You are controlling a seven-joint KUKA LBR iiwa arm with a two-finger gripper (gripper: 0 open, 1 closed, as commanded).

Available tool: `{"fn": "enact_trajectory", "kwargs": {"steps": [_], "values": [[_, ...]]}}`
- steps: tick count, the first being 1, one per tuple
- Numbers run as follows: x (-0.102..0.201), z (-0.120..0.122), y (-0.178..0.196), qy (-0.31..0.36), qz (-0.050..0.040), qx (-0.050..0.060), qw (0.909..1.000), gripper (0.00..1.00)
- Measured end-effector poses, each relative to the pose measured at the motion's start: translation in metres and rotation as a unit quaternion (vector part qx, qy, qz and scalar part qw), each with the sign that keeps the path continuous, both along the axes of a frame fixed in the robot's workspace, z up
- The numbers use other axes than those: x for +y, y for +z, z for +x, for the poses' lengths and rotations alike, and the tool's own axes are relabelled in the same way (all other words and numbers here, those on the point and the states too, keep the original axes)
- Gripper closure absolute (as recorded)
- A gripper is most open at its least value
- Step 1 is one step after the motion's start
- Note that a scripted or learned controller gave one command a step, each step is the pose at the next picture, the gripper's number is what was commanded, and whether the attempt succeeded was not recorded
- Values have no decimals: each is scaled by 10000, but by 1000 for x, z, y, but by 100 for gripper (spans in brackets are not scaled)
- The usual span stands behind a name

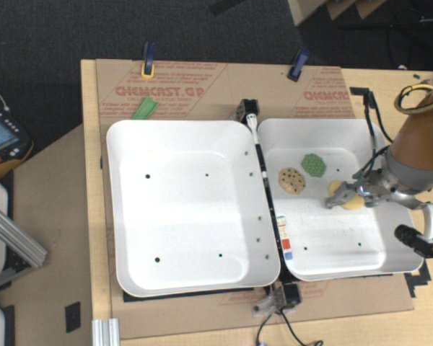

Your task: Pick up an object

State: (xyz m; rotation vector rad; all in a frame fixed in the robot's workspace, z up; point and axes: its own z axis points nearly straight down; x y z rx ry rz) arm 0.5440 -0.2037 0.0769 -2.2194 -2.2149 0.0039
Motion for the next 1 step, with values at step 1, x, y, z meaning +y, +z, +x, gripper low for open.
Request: {"fn": "enact_trajectory", "kwargs": {"steps": [1], "values": [[-2, 3, 19, 3, -28, -52, 10000, 100]]}}
